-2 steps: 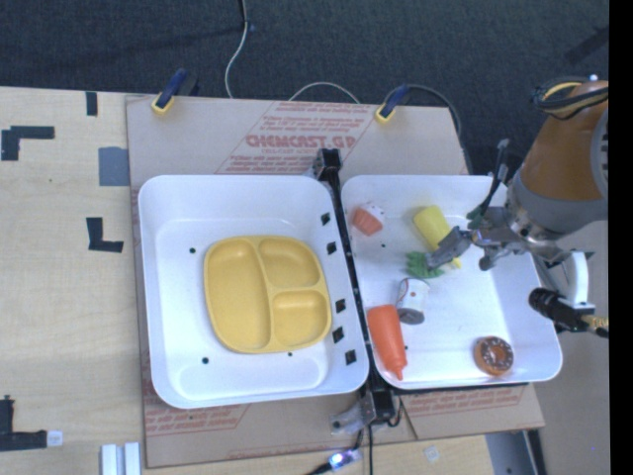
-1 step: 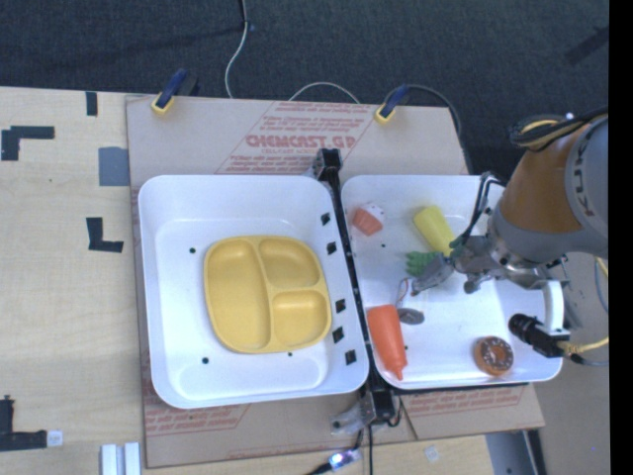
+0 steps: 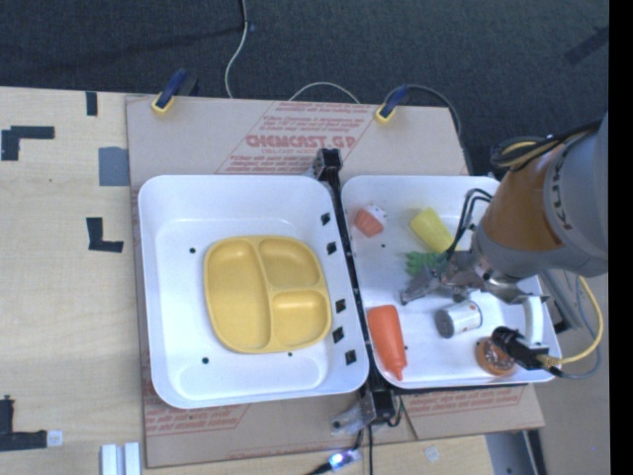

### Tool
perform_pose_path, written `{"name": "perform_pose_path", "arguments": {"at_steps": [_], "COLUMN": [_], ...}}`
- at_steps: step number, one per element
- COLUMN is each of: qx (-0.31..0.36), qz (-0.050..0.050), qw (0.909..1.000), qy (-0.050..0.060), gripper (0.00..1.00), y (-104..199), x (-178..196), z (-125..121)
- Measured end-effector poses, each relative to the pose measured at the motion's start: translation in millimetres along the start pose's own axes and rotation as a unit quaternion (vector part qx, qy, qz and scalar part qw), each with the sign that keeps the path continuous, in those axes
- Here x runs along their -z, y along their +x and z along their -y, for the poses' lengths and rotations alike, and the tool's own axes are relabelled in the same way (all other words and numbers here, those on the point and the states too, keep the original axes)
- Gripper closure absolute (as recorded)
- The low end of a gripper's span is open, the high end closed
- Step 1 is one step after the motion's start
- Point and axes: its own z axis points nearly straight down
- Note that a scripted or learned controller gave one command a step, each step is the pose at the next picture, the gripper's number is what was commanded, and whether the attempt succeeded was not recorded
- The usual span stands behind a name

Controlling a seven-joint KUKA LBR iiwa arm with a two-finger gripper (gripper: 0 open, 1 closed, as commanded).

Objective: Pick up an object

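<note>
My gripper [image 3: 423, 285] hangs low over the middle of the right bin [image 3: 435, 372], coming in from the right under the grey arm with its orange band [image 3: 514, 216]. Just above its tip lies a small green leafy toy [image 3: 423, 261]. A white and grey cylinder [image 3: 459, 318] sits just to its lower right. An orange carrot [image 3: 388, 339] lies along the bin's left side. Farther back are a yellow piece [image 3: 431, 228] and a small orange-pink piece [image 3: 368, 222]. A brown round thing [image 3: 495, 356] rests in the front right corner. Nothing shows held in the gripper.
The left bin [image 3: 168, 265] holds a yellow divided plate [image 3: 267, 292]. A black divider [image 3: 341, 255] with clips runs between the bins. Cables and two yellow-blue clamps [image 3: 170, 91] lie on the cardboard behind the bins.
</note>
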Motion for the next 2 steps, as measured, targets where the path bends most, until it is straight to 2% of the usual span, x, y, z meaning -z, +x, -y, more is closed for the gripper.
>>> {"name": "perform_pose_path", "arguments": {"at_steps": [1, 2], "qx": [0.0, 0.0], "qz": [0.001, 0.0], "qw": [1.0, 1.0], "qy": [-0.001, -0.001], "gripper": [1.0, 1.0], "y": [-0.3, 2.9], "x": [12.2, 54.3], "z": [-0.4, 1.3]}}
